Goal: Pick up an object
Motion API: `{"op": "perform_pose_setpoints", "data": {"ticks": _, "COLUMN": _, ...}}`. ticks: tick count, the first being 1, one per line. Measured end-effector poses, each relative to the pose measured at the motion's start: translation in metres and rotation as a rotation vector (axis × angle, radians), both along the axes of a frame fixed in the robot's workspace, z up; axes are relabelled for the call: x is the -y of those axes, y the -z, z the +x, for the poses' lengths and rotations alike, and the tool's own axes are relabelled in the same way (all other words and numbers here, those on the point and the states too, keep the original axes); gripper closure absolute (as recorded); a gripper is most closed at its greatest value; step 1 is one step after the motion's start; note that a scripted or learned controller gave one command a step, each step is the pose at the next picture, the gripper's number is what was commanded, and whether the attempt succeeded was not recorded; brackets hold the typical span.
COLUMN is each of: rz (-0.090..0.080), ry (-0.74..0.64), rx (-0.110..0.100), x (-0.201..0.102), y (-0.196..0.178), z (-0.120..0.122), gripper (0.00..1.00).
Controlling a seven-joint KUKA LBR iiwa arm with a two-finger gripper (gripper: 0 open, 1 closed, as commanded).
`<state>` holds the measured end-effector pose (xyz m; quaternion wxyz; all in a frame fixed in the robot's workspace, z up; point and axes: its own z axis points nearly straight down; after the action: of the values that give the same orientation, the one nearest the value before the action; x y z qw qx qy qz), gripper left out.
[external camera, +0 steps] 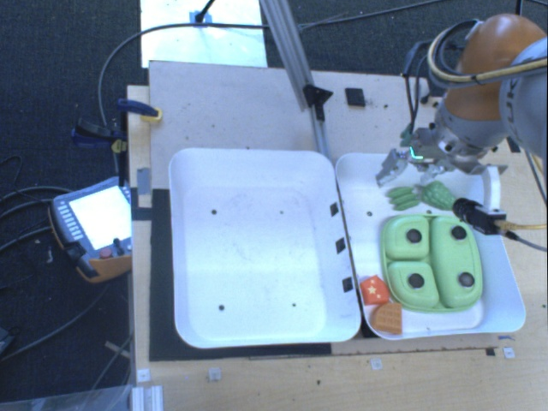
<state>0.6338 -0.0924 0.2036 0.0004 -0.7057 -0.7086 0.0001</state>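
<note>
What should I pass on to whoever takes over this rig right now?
Hand: over the back of the right bin, just above a small dark green toy; grip state unclear, nothing seen held.
Right bin also holds a light green block with four dark dots, a red piece with a star and an orange piece at the front left corner.
Done: no pick yet.
Left: grasp and lift one object.
</note>
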Motion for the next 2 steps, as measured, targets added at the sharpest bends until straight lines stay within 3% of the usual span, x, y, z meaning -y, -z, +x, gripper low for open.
{"op": "perform_pose_setpoints", "data": {"ticks": 1, "rz": 0.0, "ry": 0.0, "rx": 0.002, "x": 0.0, "y": -0.001, "z": 0.001, "gripper": 0.0}}
{"op": "perform_pose_setpoints", "data": {"ticks": 2, "rz": -0.001, "ry": 0.003, "rx": -0.002, "x": 0.001, "y": 0.06, "z": -0.005, "gripper": 0.0}}
